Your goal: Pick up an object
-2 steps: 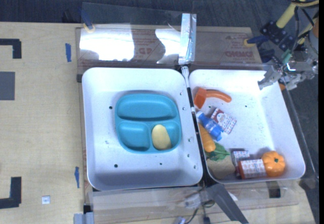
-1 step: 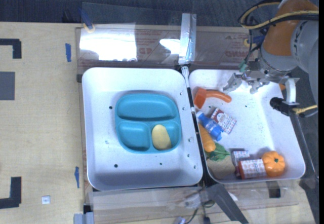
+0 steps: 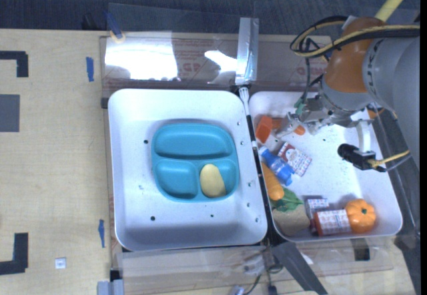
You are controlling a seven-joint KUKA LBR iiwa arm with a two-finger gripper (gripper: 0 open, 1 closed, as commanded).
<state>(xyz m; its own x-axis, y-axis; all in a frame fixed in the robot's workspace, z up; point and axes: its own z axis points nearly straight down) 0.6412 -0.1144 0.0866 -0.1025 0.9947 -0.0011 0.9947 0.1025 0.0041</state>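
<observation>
Overhead, a grey robot arm (image 3: 390, 67) with an orange band reaches in from the right, and its claw (image 3: 301, 119) hangs over the upper left part of the right bin (image 3: 393, 203). Whether the claw is open or closed cannot be told from this angle, and nothing can be seen caught in it.

Just to the claw's left lies a small orange-red piece (image 3: 264, 128), close against the bin's left wall; it seems the likeliest thing to pick, being nearest. It looks like a light, stiff plastic toy with a smooth surface, so it may slip; a hold across its narrower middle would probably be safest, though the wall beside it leaves little room on that side.

Below the claw and a little to its left lie a red-and-white packet (image 3: 295, 157) and a blue wrapper (image 3: 276, 167), both probably thin, light and crinkly. Lower again is a toy carrot (image 3: 275, 191) with green leaves. Well below the claw, toward its right, a red can (image 3: 330, 220) lies on its side, touching a small orange pumpkin (image 3: 361, 214); both are rounded and could roll.

Far to the claw's left, the left bin (image 3: 127, 173) holds a blue divided tray (image 3: 187, 143) with a yellow, potato-like object (image 3: 212, 181) in one compartment.
</observation>
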